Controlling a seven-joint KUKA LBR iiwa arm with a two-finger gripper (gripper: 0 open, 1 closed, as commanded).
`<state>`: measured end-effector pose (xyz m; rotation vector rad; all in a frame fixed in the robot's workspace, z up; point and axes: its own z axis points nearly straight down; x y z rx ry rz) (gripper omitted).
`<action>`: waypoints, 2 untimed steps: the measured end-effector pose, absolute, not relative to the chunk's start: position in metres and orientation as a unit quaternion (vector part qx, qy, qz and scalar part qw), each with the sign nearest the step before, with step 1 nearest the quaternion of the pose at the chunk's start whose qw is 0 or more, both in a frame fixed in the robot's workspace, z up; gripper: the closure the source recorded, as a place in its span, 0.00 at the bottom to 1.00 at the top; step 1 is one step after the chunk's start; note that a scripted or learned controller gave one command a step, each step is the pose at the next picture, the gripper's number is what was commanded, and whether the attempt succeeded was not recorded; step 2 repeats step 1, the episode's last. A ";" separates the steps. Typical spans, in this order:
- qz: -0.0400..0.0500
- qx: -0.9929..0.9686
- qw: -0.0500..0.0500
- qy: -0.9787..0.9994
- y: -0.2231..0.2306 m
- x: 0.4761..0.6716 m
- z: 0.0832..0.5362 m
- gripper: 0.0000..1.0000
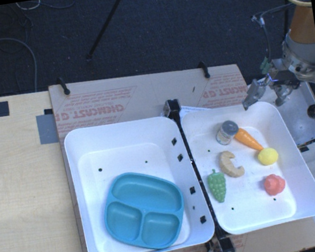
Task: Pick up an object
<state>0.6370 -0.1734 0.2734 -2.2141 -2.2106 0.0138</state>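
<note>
While the gripper (266,92) hovers at the right bin's (311,199) rim, fingers spread, nothing held, descending risks clipping the can (226,132) against the carrot (248,139).

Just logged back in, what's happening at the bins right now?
The arm's gripper is above the far right corner of the right bin, holding nothing. That bin has a small tin can, toy carrot, lemon, a tan cashew-shaped piece, green grapes and a red strawberry-like toy. The left bin holds a blue divided plate. Nothing has been picked up yet.
</note>
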 end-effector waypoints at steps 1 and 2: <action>0.001 -0.707 0.001 -0.707 -0.173 0.639 0.282 0.00; 0.001 -0.707 0.001 -0.707 -0.173 0.639 0.282 0.00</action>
